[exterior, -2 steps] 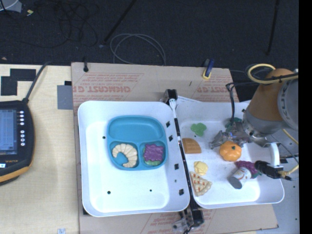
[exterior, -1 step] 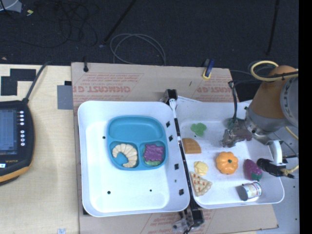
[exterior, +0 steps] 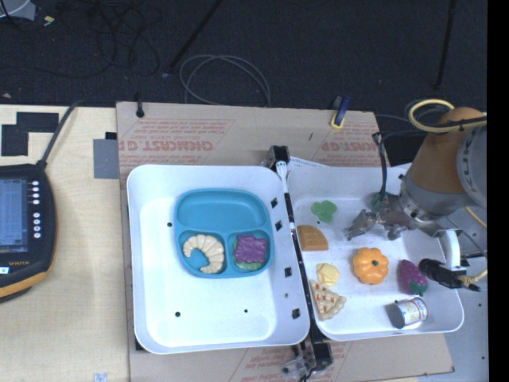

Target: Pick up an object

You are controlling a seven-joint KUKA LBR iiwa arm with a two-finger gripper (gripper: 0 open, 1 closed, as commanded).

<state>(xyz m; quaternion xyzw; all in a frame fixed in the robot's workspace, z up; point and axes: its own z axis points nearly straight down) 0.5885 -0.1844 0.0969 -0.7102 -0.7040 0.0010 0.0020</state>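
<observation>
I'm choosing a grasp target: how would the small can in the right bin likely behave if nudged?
The can lies on its side near the right bin's front corner, so a nudge across its round body would probably roll it. It looks small and likely light, so it could skid. Its smooth, shiny wall may slip between the pincer's tips.

Blue tray (exterior: 208, 213), orange pumpkin (exterior: 371, 265)

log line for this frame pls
task: pick up an object | gripper: open, over right bin, holding nothing | nearest: orange pumpkin, green toy | left bin: blue tray with croissant
</observation>
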